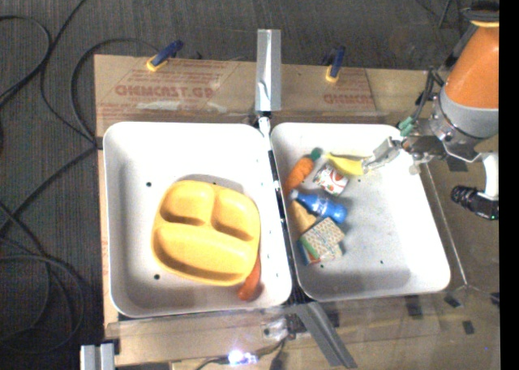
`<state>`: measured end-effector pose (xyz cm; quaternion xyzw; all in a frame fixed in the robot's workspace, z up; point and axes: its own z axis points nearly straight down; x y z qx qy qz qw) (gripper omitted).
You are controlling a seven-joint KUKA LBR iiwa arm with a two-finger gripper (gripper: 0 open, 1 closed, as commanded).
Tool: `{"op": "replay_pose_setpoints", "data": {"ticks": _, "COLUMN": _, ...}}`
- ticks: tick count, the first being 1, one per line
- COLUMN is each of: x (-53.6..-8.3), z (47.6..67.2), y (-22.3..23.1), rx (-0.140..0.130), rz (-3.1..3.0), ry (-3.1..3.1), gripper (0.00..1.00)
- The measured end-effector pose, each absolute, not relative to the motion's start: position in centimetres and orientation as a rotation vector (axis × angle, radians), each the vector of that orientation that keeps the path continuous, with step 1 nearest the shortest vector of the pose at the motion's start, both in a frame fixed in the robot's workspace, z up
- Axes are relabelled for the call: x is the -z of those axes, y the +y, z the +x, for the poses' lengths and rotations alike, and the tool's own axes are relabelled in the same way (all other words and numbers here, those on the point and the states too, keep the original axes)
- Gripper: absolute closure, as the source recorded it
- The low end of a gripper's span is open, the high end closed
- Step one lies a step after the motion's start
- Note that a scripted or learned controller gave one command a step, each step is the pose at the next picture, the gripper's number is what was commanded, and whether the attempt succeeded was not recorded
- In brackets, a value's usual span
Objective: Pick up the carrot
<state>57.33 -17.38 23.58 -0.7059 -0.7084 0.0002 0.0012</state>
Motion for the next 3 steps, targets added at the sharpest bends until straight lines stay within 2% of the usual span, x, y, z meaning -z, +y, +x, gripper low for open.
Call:
{"op": "replay_pose_setpoints", "data": {"ticks": 1, "x": -16.9, "z": 60.2, "y": -9.1, "rx": 0.0, "rz": -1.892, "ry": -2.505, "gripper": 0.0}}
{"op": "replay_pose_setpoints", "data": {"ticks": 2, "x": -8.9, "z": 60.5, "y": -10.9, "rx": 0.008, "rz": -1.869, "ry": -2.536, "gripper": 0.0}}
{"op": "replay_pose_setpoints", "data": {"ticks": 3, "x": -8.6, "z": 66.5, "y": -10.9, "rx": -0.024, "rz": -2.18, "ry": -2.245, "gripper": 0.0}}
